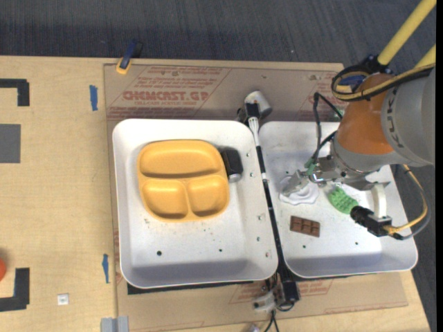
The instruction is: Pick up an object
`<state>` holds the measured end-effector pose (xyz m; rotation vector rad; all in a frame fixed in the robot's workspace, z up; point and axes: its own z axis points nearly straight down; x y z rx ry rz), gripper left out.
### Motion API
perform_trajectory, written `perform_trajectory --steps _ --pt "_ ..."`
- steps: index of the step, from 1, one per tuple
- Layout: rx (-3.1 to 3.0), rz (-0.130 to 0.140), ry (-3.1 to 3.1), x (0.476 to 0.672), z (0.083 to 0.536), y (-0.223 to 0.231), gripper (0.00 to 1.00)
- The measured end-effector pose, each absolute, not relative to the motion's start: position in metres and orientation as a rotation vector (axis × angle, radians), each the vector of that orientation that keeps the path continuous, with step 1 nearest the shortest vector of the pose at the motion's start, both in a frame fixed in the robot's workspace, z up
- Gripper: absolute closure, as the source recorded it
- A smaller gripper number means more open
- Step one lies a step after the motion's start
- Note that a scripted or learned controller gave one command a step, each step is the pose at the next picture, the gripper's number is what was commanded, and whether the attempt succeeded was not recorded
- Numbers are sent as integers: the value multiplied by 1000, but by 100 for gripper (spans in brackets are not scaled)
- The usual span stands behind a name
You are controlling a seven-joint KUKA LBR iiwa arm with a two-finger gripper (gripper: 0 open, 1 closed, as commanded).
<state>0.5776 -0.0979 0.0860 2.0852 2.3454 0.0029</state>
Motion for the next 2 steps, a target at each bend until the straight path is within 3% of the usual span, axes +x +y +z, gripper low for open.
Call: perform_trajectory --steps 1,2 --pt "2085 8 2341 579 97 -98 100" --pt "2086 6 2342 579 97 -98 0"
